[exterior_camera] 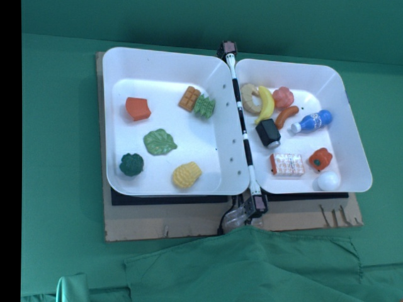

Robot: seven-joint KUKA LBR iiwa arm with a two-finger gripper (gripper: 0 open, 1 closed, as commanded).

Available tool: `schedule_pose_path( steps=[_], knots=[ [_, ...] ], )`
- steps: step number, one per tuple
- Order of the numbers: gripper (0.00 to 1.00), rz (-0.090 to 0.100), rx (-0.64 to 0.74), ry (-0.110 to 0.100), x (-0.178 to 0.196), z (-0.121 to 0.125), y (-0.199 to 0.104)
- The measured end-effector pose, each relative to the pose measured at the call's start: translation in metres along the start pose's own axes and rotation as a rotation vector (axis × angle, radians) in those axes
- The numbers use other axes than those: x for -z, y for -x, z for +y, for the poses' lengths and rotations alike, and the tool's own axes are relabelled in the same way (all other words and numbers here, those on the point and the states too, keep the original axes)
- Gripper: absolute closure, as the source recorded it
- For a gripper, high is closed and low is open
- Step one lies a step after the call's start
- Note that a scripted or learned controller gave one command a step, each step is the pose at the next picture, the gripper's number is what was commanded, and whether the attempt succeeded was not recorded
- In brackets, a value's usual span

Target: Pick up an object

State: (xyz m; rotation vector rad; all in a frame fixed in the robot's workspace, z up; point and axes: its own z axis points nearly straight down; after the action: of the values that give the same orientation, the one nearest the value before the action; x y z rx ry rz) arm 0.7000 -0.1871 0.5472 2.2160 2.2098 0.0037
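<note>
Objects lie in both bins. The left bin (pixel 113 68) holds an orange block (pixel 137 109), leaf (pixel 159 141), broccoli (pixel 131 164) and corn (pixel 187 175), well apart. The right bin (pixel 352 156) holds a banana (pixel 266 104) touching a donut (pixel 250 97), a bottle (pixel 312 121), black can (pixel 268 133), pepper (pixel 320 160) and white egg (pixel 328 181). A checked bar (pixel 242 131) runs between the bins. Both bins rest on a cardboard sheet (pixel 157 228) over green cloth (pixel 56 137); a creased fold (pixel 252 263) overlaps the sheet's near edge. I cannot tell my gripper's state.
</note>
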Motion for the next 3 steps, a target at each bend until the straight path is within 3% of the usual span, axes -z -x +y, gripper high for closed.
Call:
schedule_pose_path(
  steps=[1,2,3],
  knots=[
    [1.0,-0.002,-0.003,-0.002,0.01,0.0,0.001],
    [0.0,-0.002,-0.003,-0.003,0.009,0.0,0.001],
    [0.0,0.002,-0.001,-0.005,0.022,0.0,0.0]
  ],
)
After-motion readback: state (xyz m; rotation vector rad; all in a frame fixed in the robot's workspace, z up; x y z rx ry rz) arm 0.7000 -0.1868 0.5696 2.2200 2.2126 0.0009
